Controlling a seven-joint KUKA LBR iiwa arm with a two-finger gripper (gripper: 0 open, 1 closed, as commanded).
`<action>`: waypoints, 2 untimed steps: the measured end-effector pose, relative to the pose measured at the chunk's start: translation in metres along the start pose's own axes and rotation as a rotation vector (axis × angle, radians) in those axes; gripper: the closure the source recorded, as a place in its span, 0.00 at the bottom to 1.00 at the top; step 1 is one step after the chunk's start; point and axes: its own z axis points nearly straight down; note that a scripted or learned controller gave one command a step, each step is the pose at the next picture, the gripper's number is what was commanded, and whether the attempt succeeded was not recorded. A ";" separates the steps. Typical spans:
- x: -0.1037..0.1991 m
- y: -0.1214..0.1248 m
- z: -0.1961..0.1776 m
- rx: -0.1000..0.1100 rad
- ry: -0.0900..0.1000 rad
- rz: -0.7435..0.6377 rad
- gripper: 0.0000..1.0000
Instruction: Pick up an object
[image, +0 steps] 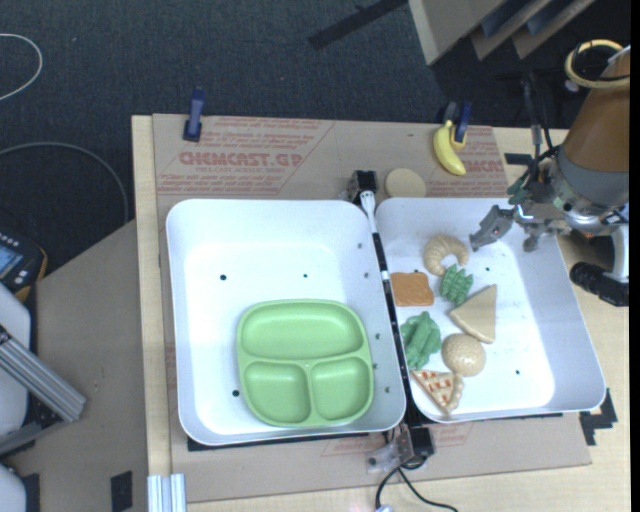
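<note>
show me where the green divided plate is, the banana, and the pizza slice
green divided plate (300, 340), camera view, on its large upper compartment.
banana (447, 150), camera view, mid-curve of the peel.
pizza slice (436, 386), camera view, on its lattice-marked top.

Hand (512, 229) open, fingers splayed, empty.

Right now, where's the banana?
In the camera view the banana lies on the cardboard outside the bins, just beyond the right bin's far rim, beside a blue clamp and right of a round tan disc.
</note>
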 end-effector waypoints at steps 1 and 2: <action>0.021 -0.068 -0.211 -0.020 -0.004 -0.002 0.00; 0.021 -0.067 -0.211 -0.006 -0.003 -0.002 1.00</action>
